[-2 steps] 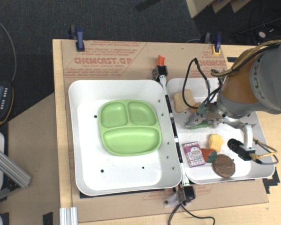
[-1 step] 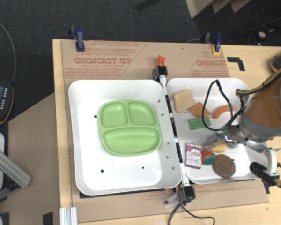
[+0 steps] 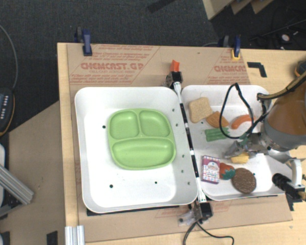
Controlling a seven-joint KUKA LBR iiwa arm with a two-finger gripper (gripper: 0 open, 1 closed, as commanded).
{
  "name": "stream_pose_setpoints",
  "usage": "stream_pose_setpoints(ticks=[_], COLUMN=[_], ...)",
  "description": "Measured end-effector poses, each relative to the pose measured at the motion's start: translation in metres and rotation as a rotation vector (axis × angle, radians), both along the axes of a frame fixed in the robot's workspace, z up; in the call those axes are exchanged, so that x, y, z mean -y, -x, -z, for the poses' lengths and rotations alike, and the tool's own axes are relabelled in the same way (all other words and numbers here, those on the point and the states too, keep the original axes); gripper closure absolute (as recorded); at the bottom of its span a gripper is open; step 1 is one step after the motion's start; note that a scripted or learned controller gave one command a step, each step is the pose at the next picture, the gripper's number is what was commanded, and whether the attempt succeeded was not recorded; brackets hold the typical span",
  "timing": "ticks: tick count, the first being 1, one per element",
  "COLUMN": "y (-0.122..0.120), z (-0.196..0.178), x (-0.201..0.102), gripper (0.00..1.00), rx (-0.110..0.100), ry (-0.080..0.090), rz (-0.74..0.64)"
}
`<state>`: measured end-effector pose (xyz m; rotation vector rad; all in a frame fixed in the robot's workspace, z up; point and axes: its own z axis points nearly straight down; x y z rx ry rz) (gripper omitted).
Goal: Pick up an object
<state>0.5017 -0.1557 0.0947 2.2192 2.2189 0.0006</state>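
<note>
One fixed camera — high above the bench point(image 3: 143, 60) — looks down aslant.

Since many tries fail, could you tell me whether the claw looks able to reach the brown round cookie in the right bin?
Probably yes. The brown cookie lies uncovered near the front wall of the right bin, just below the claw, with nothing on top.

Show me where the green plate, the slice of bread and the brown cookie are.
green plate point(image 3: 141, 154): camera view, left bin, on its large lower compartment.
slice of bread point(image 3: 199, 108): camera view, right bin, middle of its tan face.
brown cookie point(image 3: 243, 180): camera view, right bin near its front edge, middle of the disc.
</note>
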Motion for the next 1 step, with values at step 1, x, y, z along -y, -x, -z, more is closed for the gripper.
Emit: stream_pose_setpoints(ticks=[1], y=[-0.0476], z=[-0.0719], x=[-0.0612], gripper=[1.00], rx=[0.007], ry=[-0.001], rz=[-0.008])
